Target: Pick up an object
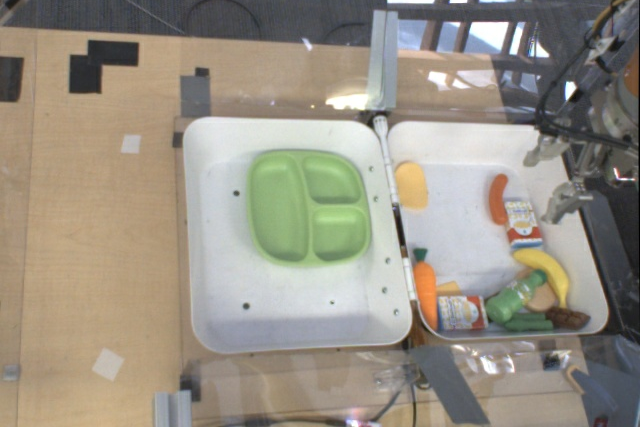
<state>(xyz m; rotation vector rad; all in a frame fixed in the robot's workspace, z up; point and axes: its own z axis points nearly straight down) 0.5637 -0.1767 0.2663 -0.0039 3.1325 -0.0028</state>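
My gripper (553,177) hangs over the right bin's (455,235) far right side, open, with nothing between its fingers. Just left of it lie a red sausage (497,198) and a small carton (522,224). A banana (546,271) curves below the carton. Along the bin's front edge lie a green bottle (514,296), a tin (460,313), a carrot (425,286) and a brown piece (571,319). A yellow-orange lump (411,185) rests near the bin's back left corner.
The left bin (220,295) holds a green divided plate (306,207). A metal post (382,65) stands behind the seam between the bins. Cables and the arm's body (605,85) crowd the right edge. The right bin's middle floor is bare.
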